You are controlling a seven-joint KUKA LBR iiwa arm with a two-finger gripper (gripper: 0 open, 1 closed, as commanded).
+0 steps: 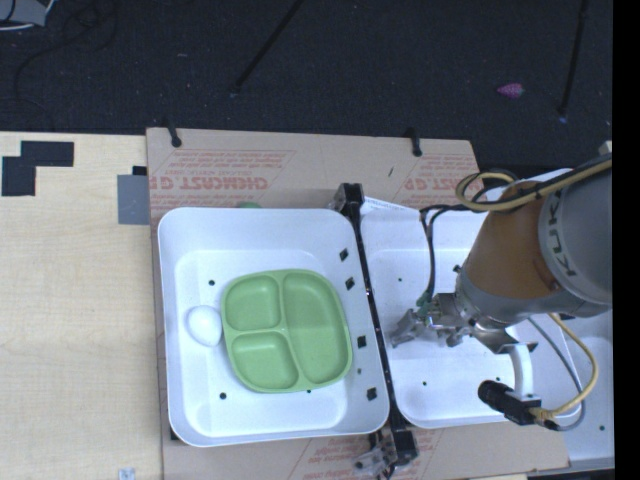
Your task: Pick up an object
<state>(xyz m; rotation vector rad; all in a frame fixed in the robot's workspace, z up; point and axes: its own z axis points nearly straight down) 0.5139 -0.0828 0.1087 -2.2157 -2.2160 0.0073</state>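
Note:
A green divided plate (285,330) lies flat in the left bin (178,268), filling most of its floor. A small white egg-shaped object (204,325) rests against the plate's left edge. My gripper (405,330) is low in the right bin (440,408), close to the divider between the bins and pointing left. It is apart from the plate, and I see nothing in it. The grey and orange arm (520,253) covers the right part of that bin.
The bins sit on a cardboard sheet (300,173) on the wooden bench (70,308). A black divider (365,298) separates them. Yellow and black cables (560,393) hang from the wrist over the right bin's near corner.

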